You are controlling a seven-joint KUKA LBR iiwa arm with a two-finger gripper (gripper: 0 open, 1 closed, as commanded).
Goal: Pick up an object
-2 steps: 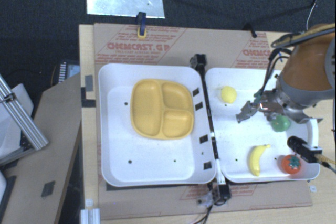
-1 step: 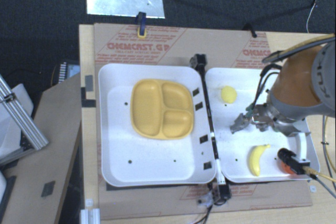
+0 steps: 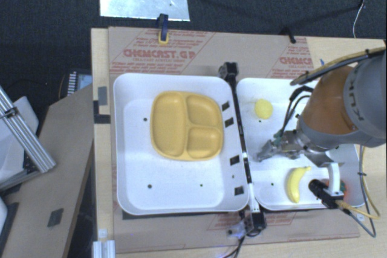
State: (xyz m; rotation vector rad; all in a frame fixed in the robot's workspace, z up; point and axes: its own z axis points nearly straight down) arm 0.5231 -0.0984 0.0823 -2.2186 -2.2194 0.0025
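The arm [image 3: 338, 109] reaches in from the right and bends down over the right bin [image 3: 254, 190], so that its gripper [image 3: 269, 151] sits low above the bin floor, between the two loose things lying there. That low, central spot suggests the program is lining up for a pick, though which thing it is after cannot be told.

A small yellow ball [image 3: 263, 109] lies toward the far side of the right bin, apart from the gripper. A yellow banana [image 3: 294, 183] lies toward the near side, just beside the arm's wrist hardware but not between any fingers. Nothing is seen held.

The left bin [image 3: 130, 148] holds a yellow divided plate [image 3: 184, 125], resting flat near its middle, well apart from the arm.

The gripper tip is small and dark against the white floor, partly mixed with cables and brackets, and it cannot be told whether it is spread or closed. The arm's bulk hides much of the right bin's right side, so anything lying under it would go unseen. The near right corner is cluttered with dark fittings that are hard to make out.
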